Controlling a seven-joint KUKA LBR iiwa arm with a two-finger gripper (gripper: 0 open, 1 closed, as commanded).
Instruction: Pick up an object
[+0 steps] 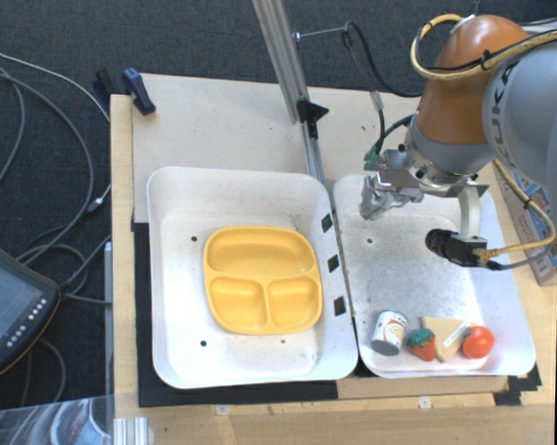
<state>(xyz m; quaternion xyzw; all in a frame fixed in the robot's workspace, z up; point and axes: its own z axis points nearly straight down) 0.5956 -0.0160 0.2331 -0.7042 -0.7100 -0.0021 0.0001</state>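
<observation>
While the arm is reaching in from the right, the scene is reading like this, each place taken from the yellow tray.

Yellow tray (262,280): lying flat in the middle of the left bin (168,259), its three compartments facing up.

Right bin (400,267): sitting just beside the tray's bin, their inner walls touching.

Gripper (378,200): hanging over the far end of the right bin, up and to the right of the tray, pointing down toward the bin floor.

Fingers: showing nothing between them; whether they are spread or closed I cannot tell.

Small can (389,332): lying on its side at the near end of the right bin, to the right of the tray's near corner, well apart from the gripper.

Toy strawberry (422,343): resting just right of the can.

Cheese wedge (445,336): lying against the strawberry, farther right.

Toy tomato (478,343): sitting at the far right of that row, touching the wedge.

Bench (218,124): carrying both bins.
</observation>
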